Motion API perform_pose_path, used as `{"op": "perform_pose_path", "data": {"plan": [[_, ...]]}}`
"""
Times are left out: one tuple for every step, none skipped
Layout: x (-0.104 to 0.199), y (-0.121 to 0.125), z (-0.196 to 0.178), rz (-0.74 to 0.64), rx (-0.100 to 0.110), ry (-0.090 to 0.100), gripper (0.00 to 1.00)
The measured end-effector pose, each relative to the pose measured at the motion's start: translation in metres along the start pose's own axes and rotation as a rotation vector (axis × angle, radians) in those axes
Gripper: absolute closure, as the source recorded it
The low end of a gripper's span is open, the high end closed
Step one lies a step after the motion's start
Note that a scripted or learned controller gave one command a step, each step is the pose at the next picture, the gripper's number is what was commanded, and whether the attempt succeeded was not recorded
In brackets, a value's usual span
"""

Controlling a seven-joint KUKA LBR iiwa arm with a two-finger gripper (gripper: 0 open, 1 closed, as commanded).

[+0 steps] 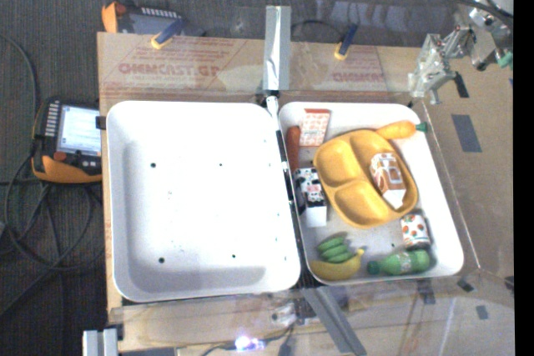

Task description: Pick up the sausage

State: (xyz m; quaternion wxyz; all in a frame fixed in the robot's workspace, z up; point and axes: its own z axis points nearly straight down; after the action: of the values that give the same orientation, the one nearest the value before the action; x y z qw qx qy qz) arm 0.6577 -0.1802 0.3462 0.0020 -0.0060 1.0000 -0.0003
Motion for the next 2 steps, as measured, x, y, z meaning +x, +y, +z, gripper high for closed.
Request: {"op": "perform_pose_path", "data": {"plan": [[-0.012,-0.008,0.026,-0.323,-0.001,-0.001,1.00],[-0.012,-0.043,-0.020,-0.381,0.001,-0.003,1.00]]}}
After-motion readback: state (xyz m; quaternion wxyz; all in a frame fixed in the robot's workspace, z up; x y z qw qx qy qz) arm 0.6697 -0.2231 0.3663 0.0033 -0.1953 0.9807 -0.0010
